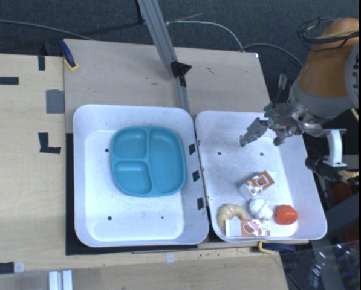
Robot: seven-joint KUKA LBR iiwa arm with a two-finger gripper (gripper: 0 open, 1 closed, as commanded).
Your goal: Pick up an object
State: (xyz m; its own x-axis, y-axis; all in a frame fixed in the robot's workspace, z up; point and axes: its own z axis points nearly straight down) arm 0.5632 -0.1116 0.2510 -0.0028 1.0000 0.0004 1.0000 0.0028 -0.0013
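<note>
My gripper (265,135) hangs over the top part of the right bin (219,162), and its two fingers are spread apart with nothing between them. The things I could pick up all sit together at the bottom end of this same bin, well away from my fingers. There is a small box with red and white on it (257,184). Just below it lies a little white lump (260,208). A red ball (285,214) sits to the right of the lump, and a tan croissant (231,211) curls to the left of it. A flat red and white packet (250,227) lies along the bottom wall, touching the croissant. The left bin (89,222) holds a blue tray with three parts (149,161). A grey metal pole (162,38) slants across the bench above the bins.
</note>
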